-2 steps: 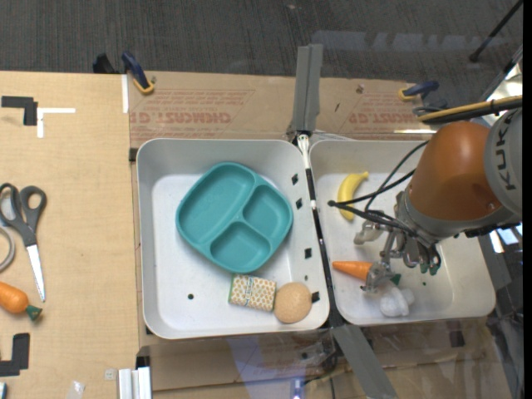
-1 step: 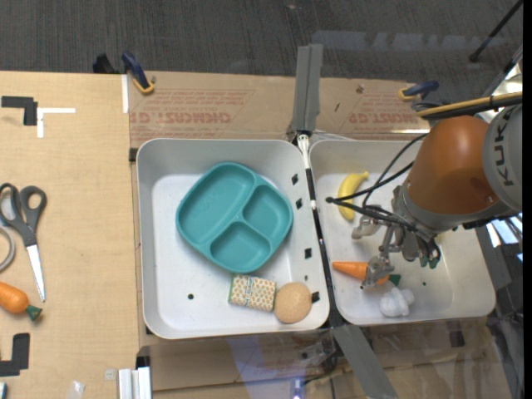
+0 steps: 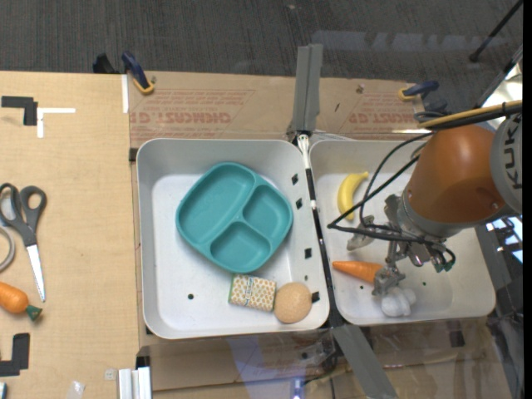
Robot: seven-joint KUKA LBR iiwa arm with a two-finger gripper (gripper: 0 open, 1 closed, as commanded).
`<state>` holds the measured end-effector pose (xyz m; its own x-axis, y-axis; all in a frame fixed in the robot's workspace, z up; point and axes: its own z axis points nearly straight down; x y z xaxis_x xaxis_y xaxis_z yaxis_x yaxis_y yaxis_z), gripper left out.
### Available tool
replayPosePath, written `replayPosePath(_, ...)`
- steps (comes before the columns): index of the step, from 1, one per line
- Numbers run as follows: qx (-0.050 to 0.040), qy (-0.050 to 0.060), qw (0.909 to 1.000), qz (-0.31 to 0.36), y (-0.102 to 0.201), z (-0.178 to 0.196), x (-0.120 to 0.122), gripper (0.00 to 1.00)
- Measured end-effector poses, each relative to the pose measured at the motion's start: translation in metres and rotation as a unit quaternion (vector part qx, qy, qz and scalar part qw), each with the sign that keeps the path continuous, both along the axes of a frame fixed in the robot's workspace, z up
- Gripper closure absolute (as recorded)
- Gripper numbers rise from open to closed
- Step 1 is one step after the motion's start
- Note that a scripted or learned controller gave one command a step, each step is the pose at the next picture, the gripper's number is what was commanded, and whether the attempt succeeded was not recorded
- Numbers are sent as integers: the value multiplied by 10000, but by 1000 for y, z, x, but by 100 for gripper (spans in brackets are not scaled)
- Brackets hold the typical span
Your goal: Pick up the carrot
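Since the grey two-finger gripper hangs right at the fat end of the small orange plastic carrot just below the yellow banana, a glancing close might just shove it away; can't tell its state.

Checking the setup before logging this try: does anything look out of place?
A second carrot lies outside both bins, on the bench at the far left, below the scissors. The carrot in the right bin sits beside the gripper.
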<state>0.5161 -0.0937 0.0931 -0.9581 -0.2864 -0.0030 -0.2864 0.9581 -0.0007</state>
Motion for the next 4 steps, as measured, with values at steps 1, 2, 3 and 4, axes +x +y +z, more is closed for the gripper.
replayPosePath(1,1,-12,10000,-97,1,0,4,0)
replayPosePath(2,-2,-14,9999,-134,-4,0,23,0)
replayPosePath(3,6,10,9993,-386,1,-1,11,0)
replayPosePath(4,1,-2,9999,-163,2,-1,14,0)
